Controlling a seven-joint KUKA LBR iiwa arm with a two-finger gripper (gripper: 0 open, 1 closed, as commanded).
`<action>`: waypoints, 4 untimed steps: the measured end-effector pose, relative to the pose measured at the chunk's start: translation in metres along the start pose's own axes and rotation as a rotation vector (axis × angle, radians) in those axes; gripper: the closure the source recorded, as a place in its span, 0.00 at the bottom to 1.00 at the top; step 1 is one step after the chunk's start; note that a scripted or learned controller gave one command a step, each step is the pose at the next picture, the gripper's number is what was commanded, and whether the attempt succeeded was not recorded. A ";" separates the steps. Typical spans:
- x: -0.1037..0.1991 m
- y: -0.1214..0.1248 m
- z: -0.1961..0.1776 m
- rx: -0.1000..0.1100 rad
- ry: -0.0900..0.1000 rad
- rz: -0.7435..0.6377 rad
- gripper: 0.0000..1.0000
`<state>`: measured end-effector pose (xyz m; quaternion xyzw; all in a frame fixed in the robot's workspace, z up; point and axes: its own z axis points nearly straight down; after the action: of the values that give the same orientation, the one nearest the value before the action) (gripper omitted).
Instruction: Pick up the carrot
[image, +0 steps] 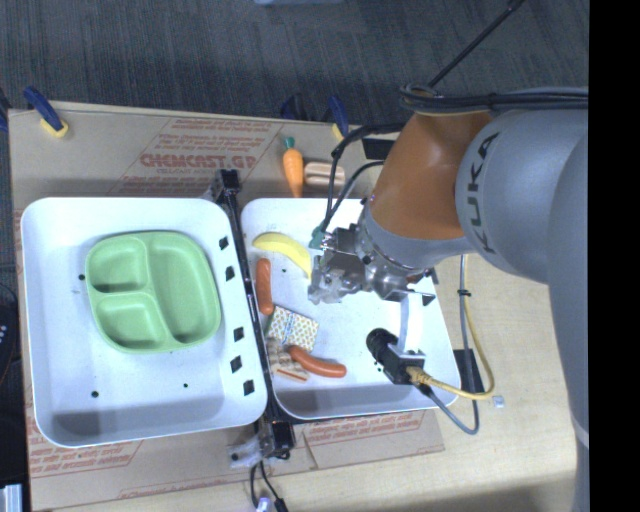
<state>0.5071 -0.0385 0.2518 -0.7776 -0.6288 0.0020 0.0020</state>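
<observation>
Two shallow white bins (60, 420) lay below us. Our two-finger gripper (325, 285) hung over the right one, fingers hidden from view, so we could not tell their state. The small orange carrot (292, 172) lay beyond it, outside the bin's far rim, probably requiring a reach.

Bulky grey arm (520, 190) with orange band (black "KUKA" lettering), trailing yellow cable (470, 345)

carrot (292, 171) behind rt bin (345, 402), tray (152, 290) in lt bin (40, 330)
</observation>
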 end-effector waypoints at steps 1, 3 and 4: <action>-0.071 -0.002 -0.075 -0.004 -0.001 -0.065 1.00; -0.060 0.019 0.000 -0.002 -0.001 -0.889 1.00; -0.137 0.088 -0.056 -0.006 -0.003 -0.545 1.00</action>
<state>0.5651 -0.1906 0.3076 -0.5796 -0.8149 0.0008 -0.0006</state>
